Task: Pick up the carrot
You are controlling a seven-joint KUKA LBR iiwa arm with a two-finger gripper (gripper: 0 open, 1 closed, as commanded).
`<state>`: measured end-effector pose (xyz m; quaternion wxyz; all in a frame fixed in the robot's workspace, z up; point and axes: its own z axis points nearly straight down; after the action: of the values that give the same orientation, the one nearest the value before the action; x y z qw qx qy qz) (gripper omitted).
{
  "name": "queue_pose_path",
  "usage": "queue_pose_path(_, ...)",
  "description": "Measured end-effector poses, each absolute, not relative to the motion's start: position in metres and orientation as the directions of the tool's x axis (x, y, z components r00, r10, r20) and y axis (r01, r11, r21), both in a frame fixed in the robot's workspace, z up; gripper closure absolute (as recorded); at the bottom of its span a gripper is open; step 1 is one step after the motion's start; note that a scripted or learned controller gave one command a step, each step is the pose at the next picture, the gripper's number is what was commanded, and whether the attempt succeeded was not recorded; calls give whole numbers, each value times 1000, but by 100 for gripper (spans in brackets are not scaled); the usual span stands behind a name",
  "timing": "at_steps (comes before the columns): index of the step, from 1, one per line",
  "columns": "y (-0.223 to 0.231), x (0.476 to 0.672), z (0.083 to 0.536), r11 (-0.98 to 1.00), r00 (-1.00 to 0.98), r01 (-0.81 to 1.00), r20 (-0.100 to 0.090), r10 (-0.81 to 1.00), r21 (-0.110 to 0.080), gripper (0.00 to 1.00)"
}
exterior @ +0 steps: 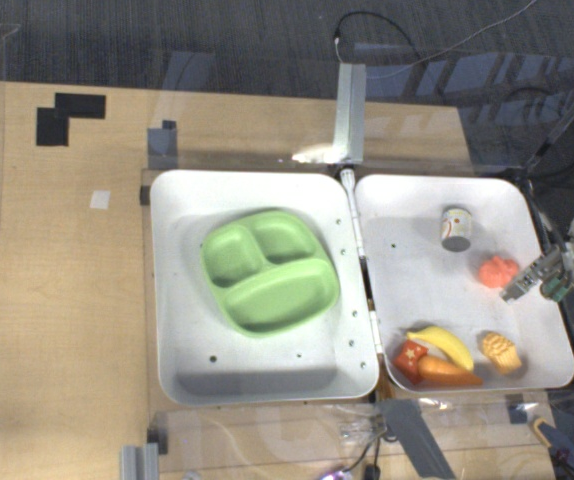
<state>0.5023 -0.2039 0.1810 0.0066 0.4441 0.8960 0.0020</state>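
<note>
Camera view: two shallow white bins side by side on a wooden bench. Left bin [172,298] holds a green divided plate [270,271], three compartments, sitting roughly mid-bin and slightly rotated. Nothing on the plate.

Right bin [407,208] holds the small items. Carrot [447,372], orange, lies flat along the near edge of the right bin, in the near-left corner cluster. It touches a yellow banana [444,345] just behind it, and a red item, looks like a toy pepper or tomato [408,356], at its left end. Just right of the carrot, slightly apart, a yellow-tan lumpy piece [499,350], exact type unclear. Further back, a pink-red lumpy object [499,272], maybe a strawberry, right of bin center. A small grey-white can [455,229] stands behind it toward the far side.

Gripper [523,286] comes in from the right edge, low over the right side of the right bin, tip just beside the pink-red object, right of it. It is well apart from the carrot. Fingers are too small and blurred; cannot tell how far open they are, and nothing is visibly held between them. Arm body mostly cut off at the frame edge.
</note>
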Motion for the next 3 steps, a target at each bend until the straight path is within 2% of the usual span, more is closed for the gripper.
queue_pose_path(1,-205,523,105,739,-739,674,-4,674,3,100)
queue_pose_path(2,-206,489,123,939,-939,343,-7,343,1,100)
queue_pose_path(3,-205,490,125,975,-975,221,-8,221,0,100)
